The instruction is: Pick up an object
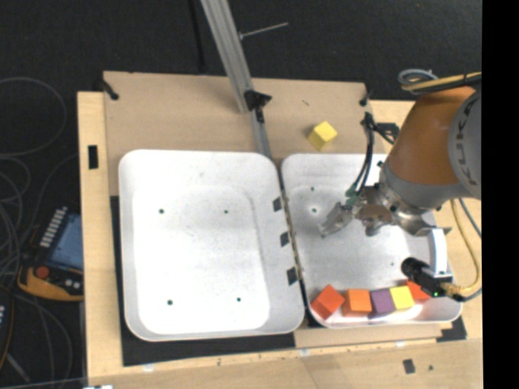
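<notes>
A row of small blocks lies along the front wall of the right bin (312, 189): a red-orange block (328, 301), an orange block (358, 301), a purple block (381, 301), a yellow block (402, 298) and a red block (419, 292). My gripper (353, 220) hangs over the middle of the right bin, well behind that row. It is open, its fingers spread apart with nothing between them. The arm's orange band sits above it at the right.
Another yellow block (322, 134) rests on the bench behind the right bin, outside it. The left bin (134, 177) lies beside the right one. A metal rail (231, 47) slants in from the top towards the gap between the bins.
</notes>
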Tool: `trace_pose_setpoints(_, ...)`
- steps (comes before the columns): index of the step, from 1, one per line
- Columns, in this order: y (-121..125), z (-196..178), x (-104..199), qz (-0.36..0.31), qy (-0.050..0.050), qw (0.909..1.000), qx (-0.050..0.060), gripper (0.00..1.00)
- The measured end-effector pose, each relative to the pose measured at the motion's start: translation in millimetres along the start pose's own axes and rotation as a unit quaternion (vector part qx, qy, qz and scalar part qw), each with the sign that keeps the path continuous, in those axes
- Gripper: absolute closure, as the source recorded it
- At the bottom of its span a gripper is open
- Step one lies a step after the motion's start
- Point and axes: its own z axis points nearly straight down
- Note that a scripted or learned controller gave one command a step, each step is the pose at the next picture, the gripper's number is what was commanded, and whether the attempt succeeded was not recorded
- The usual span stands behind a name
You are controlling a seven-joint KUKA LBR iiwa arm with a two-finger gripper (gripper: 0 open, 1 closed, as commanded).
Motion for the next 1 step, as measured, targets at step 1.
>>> trace_pose_setpoints(1,-29.3,-100.5,-4.5,-0.005,-0.001,1.0,-0.003,0.0)
